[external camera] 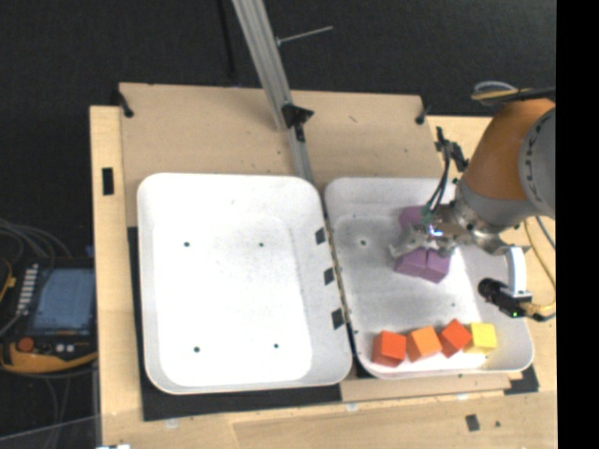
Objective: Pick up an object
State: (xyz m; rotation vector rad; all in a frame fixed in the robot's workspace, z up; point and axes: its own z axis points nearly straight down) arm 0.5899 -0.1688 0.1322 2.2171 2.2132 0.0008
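Purple blocks (421, 262) sit in the middle of the right bin (367, 241), and the gripper (429, 238) is down right on top of them, its metal parts pressed among the purple shapes. How its tool is set cannot be made out, so nothing says a block is gripped. The arm (501, 166), with its orange band, comes in from the right. Along the near edge of the same bin runs a row of blocks: two orange blocks (406, 345), then a red block (456, 336), then a yellow block (484, 336) furthest right. The left bin (225, 279) lies just beside the right one.
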